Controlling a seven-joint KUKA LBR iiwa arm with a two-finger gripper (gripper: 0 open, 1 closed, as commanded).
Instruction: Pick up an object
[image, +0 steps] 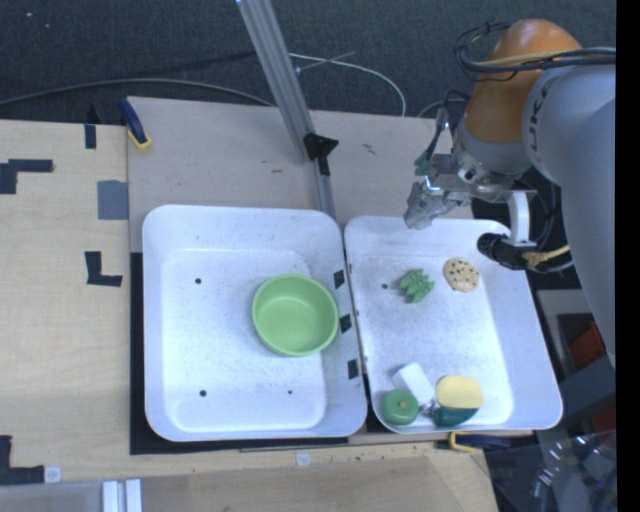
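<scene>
1. camera view: the claw (424, 213) hangs over the far edge of the right bin (520, 330), near its far-left corner. i cannot tell how it is set, and nothing shows in its grip.
2. candidates in the right bin: a green leafy piece (415, 285) sits toward the far middle, with a cookie (461, 274) just beside it on the right. both lie apart from the walls.
3. at the near edge a green round piece (400, 407), a white block (414, 380), a yellow piece (459, 391) and a dark green piece (458, 415) are crowded together, touching or nearly so.
4. the left bin (180, 300) holds a green bowl (294, 315) near its middle.
5. risks, as i judge them: the cookie looks flat and may slip out of a pinch; the leafy piece is small and could be nudged aside.
6. going for the near-edge cluster risks catching two pieces or hitting the bin wall.
7. descending where it hangs now would strike the rim.
</scene>
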